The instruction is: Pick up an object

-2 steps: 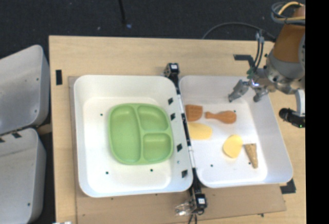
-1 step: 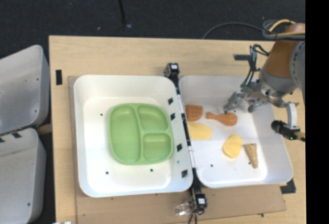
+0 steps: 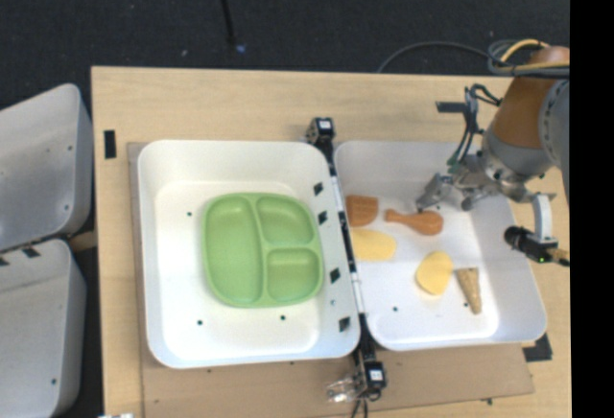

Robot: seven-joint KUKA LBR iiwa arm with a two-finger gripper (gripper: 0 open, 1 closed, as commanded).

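In the right bin, the gripper hangs just above the drumstick-shaped toy lying on the floor, nothing lifted yet, its grasp impossible to tell.

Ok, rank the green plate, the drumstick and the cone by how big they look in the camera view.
1. Green plate, by far the largest.
2. Drumstick.
3. Cone, only slightly smaller than the drumstick; that pair is close.

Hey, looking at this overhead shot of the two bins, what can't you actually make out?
- Gripper: too small and blurred in the camera view to tell its state, or whether it touches the drumstick-shaped toy.
- Arm: cut off by the right edge.
- Small dark parts along the divider between bins: too small to identify.
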